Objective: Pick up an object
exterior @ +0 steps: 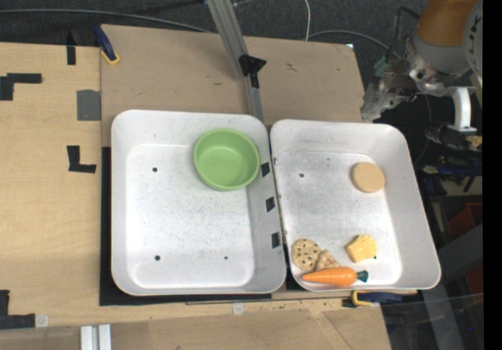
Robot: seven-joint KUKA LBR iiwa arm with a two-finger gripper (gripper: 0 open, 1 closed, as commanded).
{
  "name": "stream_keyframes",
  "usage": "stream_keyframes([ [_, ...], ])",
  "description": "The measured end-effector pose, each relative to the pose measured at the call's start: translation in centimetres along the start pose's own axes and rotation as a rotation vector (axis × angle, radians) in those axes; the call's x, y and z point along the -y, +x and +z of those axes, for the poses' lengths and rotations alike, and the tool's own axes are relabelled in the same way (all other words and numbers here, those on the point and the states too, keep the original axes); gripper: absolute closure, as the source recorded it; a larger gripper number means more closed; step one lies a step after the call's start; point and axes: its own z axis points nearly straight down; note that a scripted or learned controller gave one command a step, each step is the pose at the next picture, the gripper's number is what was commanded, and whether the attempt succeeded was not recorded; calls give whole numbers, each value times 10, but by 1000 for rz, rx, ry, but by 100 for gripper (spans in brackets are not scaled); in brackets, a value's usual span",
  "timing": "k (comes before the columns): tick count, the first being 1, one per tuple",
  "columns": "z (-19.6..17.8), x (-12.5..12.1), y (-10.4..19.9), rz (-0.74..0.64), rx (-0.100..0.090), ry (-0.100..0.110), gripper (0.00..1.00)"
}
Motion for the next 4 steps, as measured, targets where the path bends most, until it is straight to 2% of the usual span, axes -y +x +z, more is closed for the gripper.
stream_keyframes([
  [1, 6, 6, 50, -4, -2, 5, 100],
  [3, 14, -15, 145, -4, -2, 4, 100],
  [4, 26, -12, 197, -5, -2, 6, 100],
])
